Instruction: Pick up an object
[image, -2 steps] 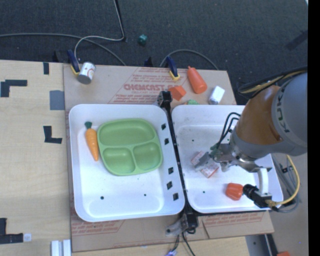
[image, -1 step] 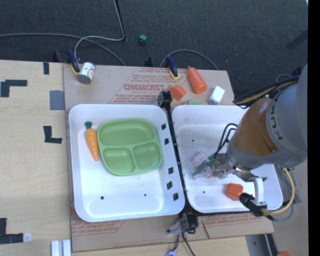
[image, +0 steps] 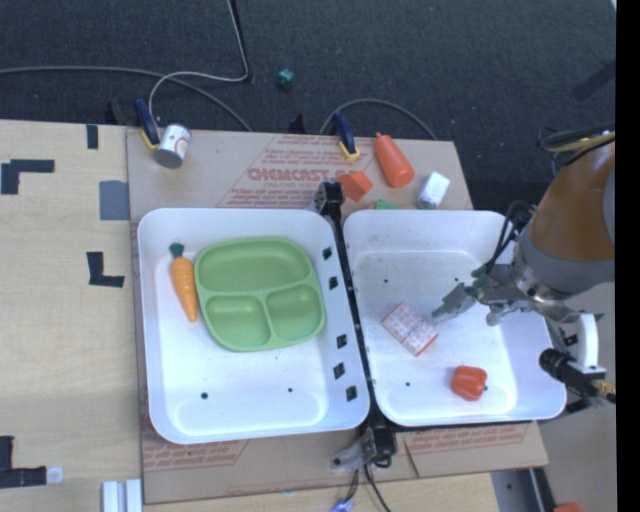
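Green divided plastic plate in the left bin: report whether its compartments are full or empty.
Empty. The green divided plastic plate lies flat with all three compartments bare; the orange toy carrot lies beside it on the left white bin floor.

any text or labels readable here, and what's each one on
"CHEMCAST": red print on the cardboard sheet behind the bins, slanted and only partly legible.
Smaller red print beside and under that word: too blurred to read.
Pink patterned box in the right bin: pattern visible, no legible words.
Small can at the cardboard's far left corner: label too small to read.
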